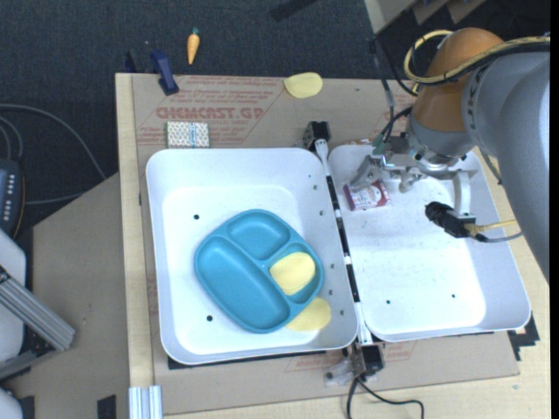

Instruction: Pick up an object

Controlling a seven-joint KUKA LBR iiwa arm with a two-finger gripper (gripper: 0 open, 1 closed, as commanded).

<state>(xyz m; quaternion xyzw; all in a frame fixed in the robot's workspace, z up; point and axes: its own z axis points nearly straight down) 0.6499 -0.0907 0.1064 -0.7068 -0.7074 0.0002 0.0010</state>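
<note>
Camera view shows the likeliest target, a small packet [367,196] in pink and white. It lies flat on the floor of the right bin [419,273], up and to the right of the blue plate [240,273], across the wall shared by the two bins. It looks like a thin crinkled sachet, so I judge it light, soft and apt to bend or slide instead of holding its shape. A glossy wrapper would also be slippery. Because it lies so flat, little stands proud of the bin floor to catch. The best hold is probably across its narrow width, near the middle, pressing down enough to pinch the film without skating it into the corner.

The pincer [390,171] hangs just above and to the right of the packet, farther from the blue plate than the packet is. It seems very near or touching the packet's upper edge. Whether it is released or clenched I cannot tell, and nothing shows the packet gripped.

The blue plate itself sits in the left bin [183,208], with a yellow slice [293,271] in its right compartment and a second yellow piece [312,316] at its lower right rim. Well above the blue plate, on the counter [236,103], lies another yellow piece [303,85].
</note>
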